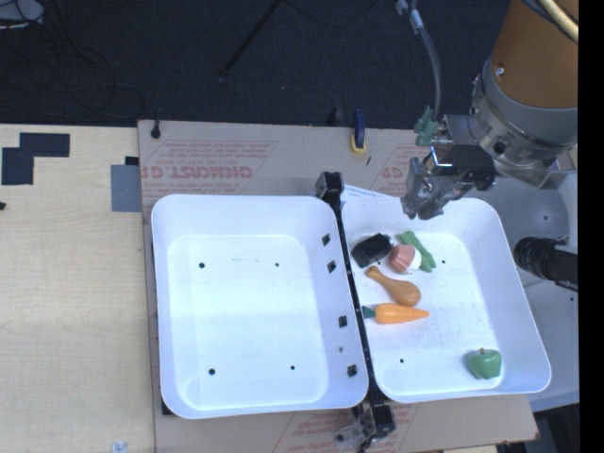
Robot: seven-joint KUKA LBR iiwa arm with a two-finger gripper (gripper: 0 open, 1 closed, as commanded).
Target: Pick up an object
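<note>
Camera view: nearest us in the right bin [514,253] we see a green pepper [484,363], then a carrot [400,314], a drumstick [394,287], a radish [406,259] and a black piece [371,248]. Beyond them the gripper [424,203] hangs over the bin's far rim; we cannot tell its state.

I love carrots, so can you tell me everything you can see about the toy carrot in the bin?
The carrot is a small orange toy with a little green stub at its left end. It looks like smooth plastic. It lies flat on its side, its pointed tip aimed right, on the floor of the right bin, near the middle. A tan chicken drumstick toy lies just above it, very close; I cannot tell if they touch. The gripper hangs above the bin's far edge, well away from it.
</note>
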